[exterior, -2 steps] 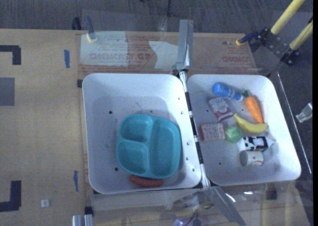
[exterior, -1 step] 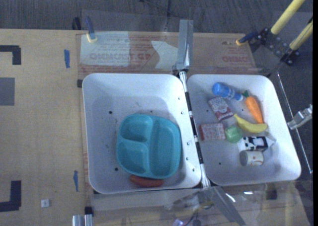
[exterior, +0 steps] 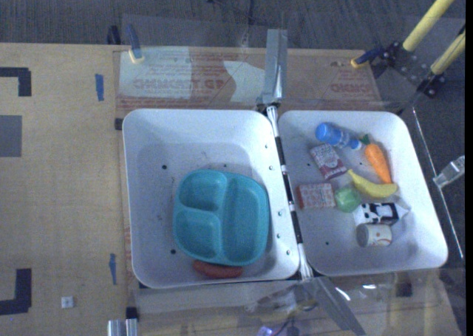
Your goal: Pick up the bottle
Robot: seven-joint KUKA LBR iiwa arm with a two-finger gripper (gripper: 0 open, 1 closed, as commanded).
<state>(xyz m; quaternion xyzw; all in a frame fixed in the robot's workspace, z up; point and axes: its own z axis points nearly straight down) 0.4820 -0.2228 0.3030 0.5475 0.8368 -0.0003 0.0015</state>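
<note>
The task has not visibly begun: the bottle lies on its side on the floor of the right bin, the bin nearer the side from which the arm reaches in, and nothing is lifting it. Whether the gripper is open or closed cannot be told here. All of the pick is judged still to come: approach, closing, lift.

The bottle looks like smooth plastic, a rounded blue end and a paler, clearer body, so it is probably slick and apt to roll. Just beside it, toward the arm's side, lies an orange carrot, tapered and matt. Close by is a flat red-and-white packet, with a 2nd packet further along. A curved yellow banana, a small green rounded piece, a black-and-white item and a pale cup fill the rest.

In the left bin, further from the arm's side, a glossy teal plate with 3 compartments sits above a red sausage.
</note>
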